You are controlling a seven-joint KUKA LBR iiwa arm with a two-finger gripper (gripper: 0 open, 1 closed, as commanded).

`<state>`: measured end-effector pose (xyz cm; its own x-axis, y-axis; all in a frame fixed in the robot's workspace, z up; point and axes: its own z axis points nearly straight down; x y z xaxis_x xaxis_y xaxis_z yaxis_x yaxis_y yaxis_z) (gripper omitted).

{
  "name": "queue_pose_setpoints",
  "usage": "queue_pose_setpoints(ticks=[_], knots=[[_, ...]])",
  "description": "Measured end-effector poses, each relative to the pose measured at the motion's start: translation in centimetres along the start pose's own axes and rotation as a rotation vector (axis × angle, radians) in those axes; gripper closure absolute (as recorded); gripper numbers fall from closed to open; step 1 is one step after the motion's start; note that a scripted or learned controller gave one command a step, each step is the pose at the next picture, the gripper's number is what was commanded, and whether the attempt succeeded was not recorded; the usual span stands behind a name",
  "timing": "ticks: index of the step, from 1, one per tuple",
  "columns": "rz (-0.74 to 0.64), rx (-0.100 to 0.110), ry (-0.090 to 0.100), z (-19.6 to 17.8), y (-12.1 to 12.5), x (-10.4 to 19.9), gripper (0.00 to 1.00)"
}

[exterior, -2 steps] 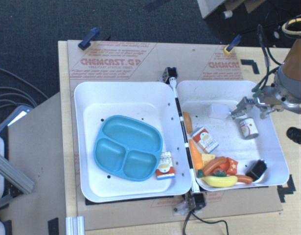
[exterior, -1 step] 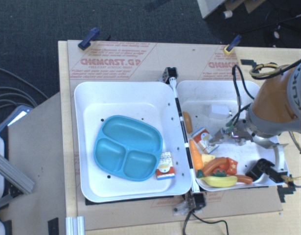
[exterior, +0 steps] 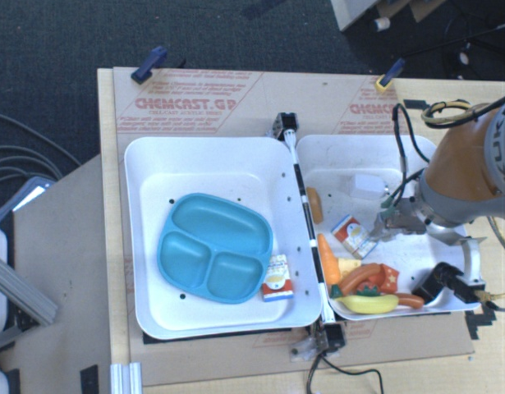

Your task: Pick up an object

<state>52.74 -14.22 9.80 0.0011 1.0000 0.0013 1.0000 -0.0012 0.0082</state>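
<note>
the grey arm's end effector [exterior: 382, 224] hangs low in the right white plastic bin [exterior: 351, 150], just beside a small red-and-white carton [exterior: 349, 235]; whether it is clenched cannot be told. the left white bin [exterior: 145, 220] holds a blue compartment tray [exterior: 213, 246]. the cardboard-topped table [exterior: 195, 101] reads "chemcast gp".

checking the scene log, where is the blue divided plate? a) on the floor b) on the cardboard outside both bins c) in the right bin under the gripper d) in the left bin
d: the blue divided plate lies flat in the left bin, with a small carton beside its right edge, while the gripper is over the right bin.
</note>
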Motion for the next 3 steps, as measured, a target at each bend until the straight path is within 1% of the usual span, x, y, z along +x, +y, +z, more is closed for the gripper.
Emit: queue_pose_setpoints(ticks=[1, 2, 3], knots=[[-0.002, 0.009, -0.001, -11.8, -4.7, 5.5, 1.00], [-0.001, 0.009, -0.001, -11.8, -4.7, 5.4, 0.00], [0.000, 0.012, 0.000, -1.6, -2.5, 2.5, 0.00]])
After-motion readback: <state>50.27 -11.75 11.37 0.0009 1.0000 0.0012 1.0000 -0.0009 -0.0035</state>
